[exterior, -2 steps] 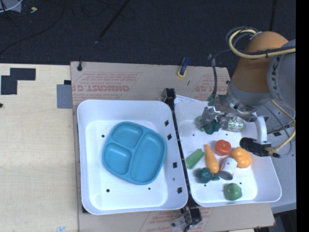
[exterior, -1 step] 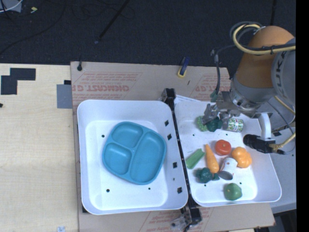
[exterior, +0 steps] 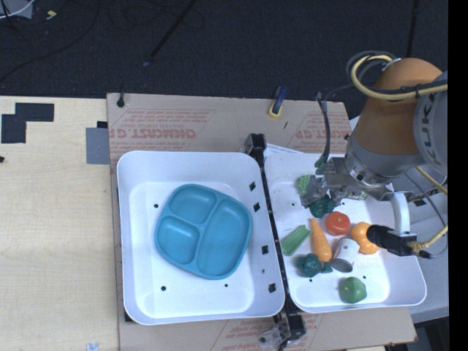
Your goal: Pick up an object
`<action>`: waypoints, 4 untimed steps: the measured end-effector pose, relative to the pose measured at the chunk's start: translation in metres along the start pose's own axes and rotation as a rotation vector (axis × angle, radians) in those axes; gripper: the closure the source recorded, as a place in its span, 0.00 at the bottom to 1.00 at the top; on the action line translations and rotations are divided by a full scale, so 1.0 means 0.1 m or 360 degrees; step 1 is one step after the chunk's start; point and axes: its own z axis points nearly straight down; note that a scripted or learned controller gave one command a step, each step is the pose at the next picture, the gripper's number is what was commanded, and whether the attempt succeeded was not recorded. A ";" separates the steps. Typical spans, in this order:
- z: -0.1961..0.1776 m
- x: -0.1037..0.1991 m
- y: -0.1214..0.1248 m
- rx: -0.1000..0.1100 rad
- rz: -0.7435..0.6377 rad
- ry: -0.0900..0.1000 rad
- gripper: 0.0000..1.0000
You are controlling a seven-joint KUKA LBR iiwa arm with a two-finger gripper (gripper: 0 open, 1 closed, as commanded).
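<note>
Just beside the red tomato (exterior: 337, 223), the tool (exterior: 319, 196) hangs low over a dark green toy (exterior: 320, 209), grip state impossible to tell, nothing visibly lifted, so picking remains undone.

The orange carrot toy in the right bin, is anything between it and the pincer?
Nothing visibly lies on the orange carrot toy, but a dark teal toy sits between it and the pincer, and a red tomato toy crowds its right side.
</note>
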 end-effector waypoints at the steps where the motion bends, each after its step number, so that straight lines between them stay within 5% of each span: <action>1: -0.05 -0.04 0.07 -0.0005 0.0001 -0.0001 1.00; 4: 0.14 -0.06 0.08 -0.0002 0.0005 -0.0001 1.00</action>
